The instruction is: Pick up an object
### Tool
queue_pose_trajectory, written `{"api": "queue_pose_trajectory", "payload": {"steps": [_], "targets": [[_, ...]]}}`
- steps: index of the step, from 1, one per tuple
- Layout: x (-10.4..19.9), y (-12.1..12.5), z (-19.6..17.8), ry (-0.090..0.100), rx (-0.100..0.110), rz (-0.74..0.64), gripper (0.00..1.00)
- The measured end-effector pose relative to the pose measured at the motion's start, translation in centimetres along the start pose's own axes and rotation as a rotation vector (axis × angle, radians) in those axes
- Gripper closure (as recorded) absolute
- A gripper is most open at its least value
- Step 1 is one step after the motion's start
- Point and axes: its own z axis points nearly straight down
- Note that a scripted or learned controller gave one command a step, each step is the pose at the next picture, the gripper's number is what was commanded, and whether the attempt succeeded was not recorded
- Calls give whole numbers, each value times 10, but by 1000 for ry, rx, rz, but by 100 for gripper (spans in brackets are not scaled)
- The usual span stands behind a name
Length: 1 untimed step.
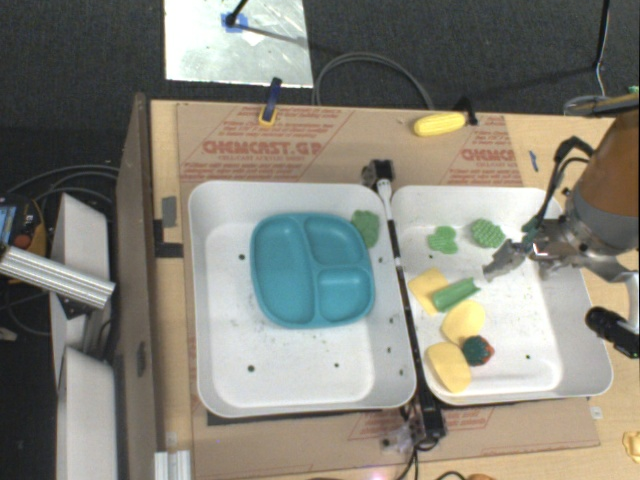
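Arm in from the right, pincer low and pointing left

We see our arm (610, 183) entering from the right edge, its orange band sitting up and to the right of the pincer (500, 261), with the grey wrist housing just below that band. From the wrist the arm slopes down and to the left, ending in the pincer, whose tip points left and slightly downward. A dark cable loops along the arm's upper side, above and to the right of the pincer. We cannot make out how the pincer's tips stand, as they blur into one grey shape. Nothing shows between them that we can identify.
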Motion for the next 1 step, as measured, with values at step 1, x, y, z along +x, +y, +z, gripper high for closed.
{"api": "queue_pose_trajectory", "payload": {"steps": [1], "targets": [[31, -3, 114, 3, 10, -3, 0]]}}
